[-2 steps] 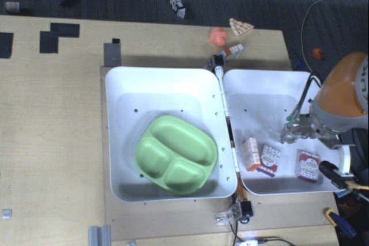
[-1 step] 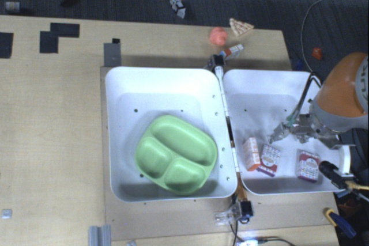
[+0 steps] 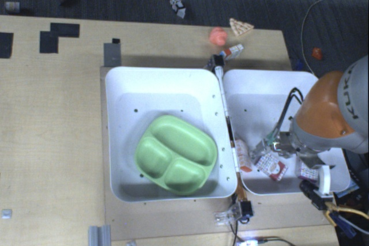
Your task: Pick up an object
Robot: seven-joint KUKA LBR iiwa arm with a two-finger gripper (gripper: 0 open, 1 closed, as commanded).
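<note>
End effector [image 3: 275, 146] is low in the right bin [image 3: 253, 95], over red-and-white packets [image 3: 270, 165] near the front wall; can't tell whether it grips anything. Left bin [image 3: 115, 124] holds a green divided plate [image 3: 176, 152]. Farther back on the table [image 3: 52, 135], a pink ball [image 3: 218, 36] sits at the edge.

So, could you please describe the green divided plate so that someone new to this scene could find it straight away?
Start at the two white bins on the bench and take the left bin, away from the arm. The green divided plate lies in its lower half, tilted. It is pale green with three compartments, and far bigger than the small packets in the right bin.
</note>
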